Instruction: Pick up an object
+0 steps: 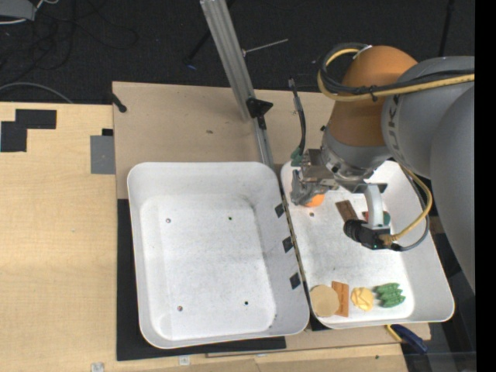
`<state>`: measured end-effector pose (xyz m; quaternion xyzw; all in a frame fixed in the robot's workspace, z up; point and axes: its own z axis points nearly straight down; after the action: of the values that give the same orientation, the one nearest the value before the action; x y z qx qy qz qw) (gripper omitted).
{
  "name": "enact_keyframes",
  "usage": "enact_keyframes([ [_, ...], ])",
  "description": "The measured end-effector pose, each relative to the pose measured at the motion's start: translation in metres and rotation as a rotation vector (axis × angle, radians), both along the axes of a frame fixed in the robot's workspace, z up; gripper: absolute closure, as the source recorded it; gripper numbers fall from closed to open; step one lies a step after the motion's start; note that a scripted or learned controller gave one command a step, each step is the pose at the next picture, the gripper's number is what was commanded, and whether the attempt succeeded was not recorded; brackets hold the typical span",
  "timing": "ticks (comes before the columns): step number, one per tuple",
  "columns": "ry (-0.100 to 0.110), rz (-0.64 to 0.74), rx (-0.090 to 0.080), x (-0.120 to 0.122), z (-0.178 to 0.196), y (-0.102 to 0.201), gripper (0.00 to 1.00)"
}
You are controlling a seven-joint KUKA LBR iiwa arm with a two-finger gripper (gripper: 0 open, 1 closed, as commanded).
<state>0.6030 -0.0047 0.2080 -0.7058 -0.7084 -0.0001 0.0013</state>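
A small orange thing (314,201) lies near the top left corner of the right bin (422,304), and the gripper (310,183) sits low right over it, maybe touching it. Nothing looks lifted yet, so I think the picking up is not done. At the bin's bottom edge lie a tan round piece (325,301), a yellow toy (361,298) and a green toy (389,294). The left bin (203,177) sits beside it.
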Motion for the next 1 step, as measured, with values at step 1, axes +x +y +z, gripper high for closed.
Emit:
enact_keyframes([
  [1,-0.002,0.0,-0.002,0.0299,0.0042,0.0532,1.0],
])
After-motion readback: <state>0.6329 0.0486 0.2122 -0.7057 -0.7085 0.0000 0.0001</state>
